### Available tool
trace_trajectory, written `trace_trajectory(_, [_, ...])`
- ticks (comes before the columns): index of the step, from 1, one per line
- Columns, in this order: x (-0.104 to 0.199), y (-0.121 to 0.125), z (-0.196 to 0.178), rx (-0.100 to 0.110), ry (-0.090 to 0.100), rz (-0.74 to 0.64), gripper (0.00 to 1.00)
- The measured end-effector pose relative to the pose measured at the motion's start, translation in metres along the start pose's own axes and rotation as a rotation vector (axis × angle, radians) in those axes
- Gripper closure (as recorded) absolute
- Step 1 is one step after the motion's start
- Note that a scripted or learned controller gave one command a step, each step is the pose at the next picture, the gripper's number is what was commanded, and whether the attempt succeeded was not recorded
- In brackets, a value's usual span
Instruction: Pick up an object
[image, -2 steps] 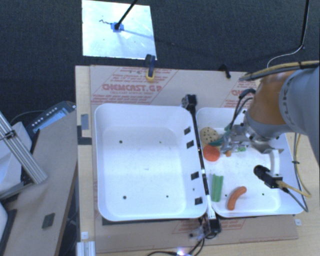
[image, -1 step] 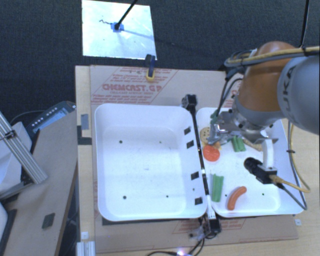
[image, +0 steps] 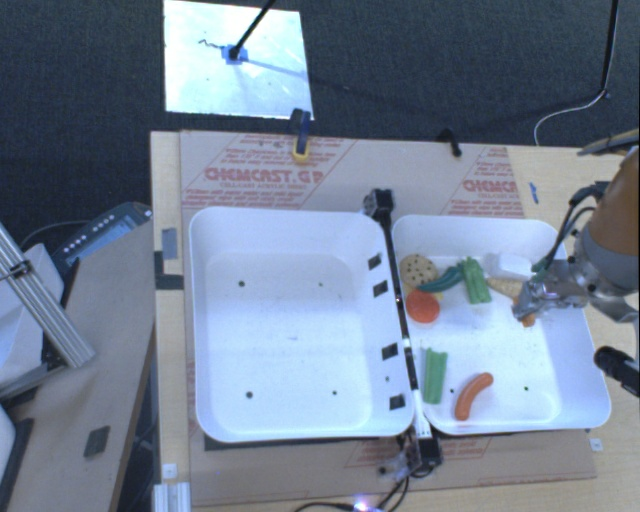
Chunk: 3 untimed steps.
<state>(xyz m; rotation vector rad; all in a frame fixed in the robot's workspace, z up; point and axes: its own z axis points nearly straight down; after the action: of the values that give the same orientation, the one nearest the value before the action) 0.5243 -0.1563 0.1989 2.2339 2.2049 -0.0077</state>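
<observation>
Orange sausage (image: 474, 396) lies well below gripper (image: 527, 312), apart from green stick (image: 435, 373); finger opening I cannot tell. I would descend centred, then close.

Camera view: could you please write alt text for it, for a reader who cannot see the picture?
A grey robot arm reaches in from the right, its gripper low over the right white bin, which holds small toy foods: a cookie, a red tomato, green vegetables and an orange sausage. The left white bin sits beside it on the bench.
</observation>
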Motion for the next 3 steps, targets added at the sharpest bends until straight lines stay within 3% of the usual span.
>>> trace_trajectory(1, [-0.015,0.021,-0.111,-0.015,0.000,-0.017,1.00])
trace_trajectory(2, [0.050,-0.026,-0.022,0.005,0.010,-0.020,1.00])
trace_trajectory(3, [0.073,-0.013,-0.346,-0.024,0.003,-0.020,1.00])
